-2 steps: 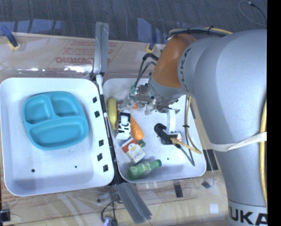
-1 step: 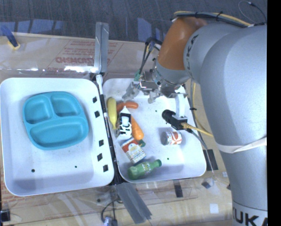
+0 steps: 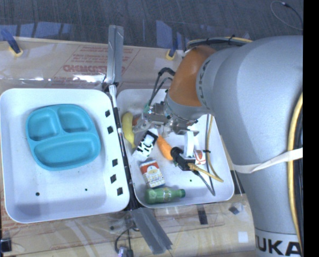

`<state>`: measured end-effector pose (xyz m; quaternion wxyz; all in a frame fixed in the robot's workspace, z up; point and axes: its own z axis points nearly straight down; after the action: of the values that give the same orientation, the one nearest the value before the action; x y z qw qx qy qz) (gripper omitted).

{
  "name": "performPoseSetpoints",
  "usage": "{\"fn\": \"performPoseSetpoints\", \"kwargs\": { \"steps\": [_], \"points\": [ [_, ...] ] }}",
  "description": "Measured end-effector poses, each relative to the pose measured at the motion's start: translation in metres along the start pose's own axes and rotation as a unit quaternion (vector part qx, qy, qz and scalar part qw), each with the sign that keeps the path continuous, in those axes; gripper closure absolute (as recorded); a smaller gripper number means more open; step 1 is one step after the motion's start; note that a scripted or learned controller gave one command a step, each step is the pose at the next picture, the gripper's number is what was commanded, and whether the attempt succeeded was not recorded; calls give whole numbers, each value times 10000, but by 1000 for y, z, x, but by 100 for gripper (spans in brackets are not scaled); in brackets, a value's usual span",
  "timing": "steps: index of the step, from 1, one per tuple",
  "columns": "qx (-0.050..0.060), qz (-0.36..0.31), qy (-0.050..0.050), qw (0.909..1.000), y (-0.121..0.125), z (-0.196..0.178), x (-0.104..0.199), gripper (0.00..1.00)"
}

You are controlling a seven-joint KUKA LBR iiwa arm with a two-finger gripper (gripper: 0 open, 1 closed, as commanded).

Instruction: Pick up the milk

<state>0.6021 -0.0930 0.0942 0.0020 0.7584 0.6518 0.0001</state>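
The milk (image 3: 146, 144) is a small carton with black and white patches. It lies tilted in the right bin (image 3: 219, 143), near the bin's left-centre. My gripper (image 3: 158, 118) hangs from the orange-banded wrist just above and slightly right of the carton, over the bin's upper middle. The grey arm covers the bin's right side. Nothing shows between the gripper and the carton that tells me they touch.
A yellow banana (image 3: 128, 129) lies left of the milk and an orange carrot (image 3: 164, 149) right of it. A red-and-white box (image 3: 152, 174) and a green bottle (image 3: 165, 195) sit nearer the front. The left bin (image 3: 9, 143) holds a blue divided plate (image 3: 63, 135).
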Motion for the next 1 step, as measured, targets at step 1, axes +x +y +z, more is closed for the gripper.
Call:
{"fn": "performPoseSetpoints", "kwargs": {
  "steps": [1],
  "points": [
    [13,-427,6,9991,-35,1,-10,0]
  ]
}}
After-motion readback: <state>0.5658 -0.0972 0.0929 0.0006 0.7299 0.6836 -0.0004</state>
